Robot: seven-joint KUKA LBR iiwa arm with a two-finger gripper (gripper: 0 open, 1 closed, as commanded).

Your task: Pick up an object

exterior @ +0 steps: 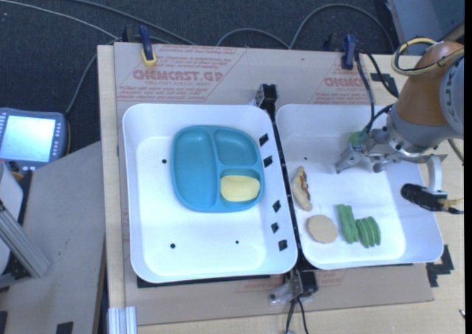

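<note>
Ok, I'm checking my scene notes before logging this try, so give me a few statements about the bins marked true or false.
1. The blue divided plate sits in the left bin. True.
2. The yellow piece lies in the right bin. False: it lies in a compartment of the blue plate.
3. The green item lies beside the round tan item in the right bin. True.
4. The gripper hovers over the left bin. False: it is over the right bin.
5. The plate is round. False: it is roughly rectangular, with compartments.
</note>
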